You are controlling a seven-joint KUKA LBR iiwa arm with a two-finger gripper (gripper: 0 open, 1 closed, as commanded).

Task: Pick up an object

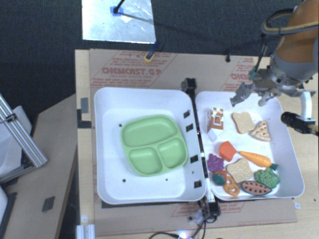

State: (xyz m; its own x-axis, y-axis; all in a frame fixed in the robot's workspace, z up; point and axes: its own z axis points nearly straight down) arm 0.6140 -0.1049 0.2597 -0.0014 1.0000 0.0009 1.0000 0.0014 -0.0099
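Observation:
My gripper (252,96) hangs open over the far edge of the right bin (294,168), with nothing between its fingers. Below it in that bin lie toy foods: a white and orange carton (215,119), a bread slice (242,122), a pizza wedge (260,131), an orange-red block (227,150), a carrot (256,158), purple grapes (216,163), a second bread slice (240,170), a pretzel (231,186), a watermelon slice (253,187) and green broccoli (267,177). The bread slice and pizza wedge lie closest to the fingers.
The left bin (107,133) holds a green divided plate (153,144). A black divider with clips (195,133) runs between the bins. A shiny metal sheet (118,14) lies on the dark floor beyond the bench.

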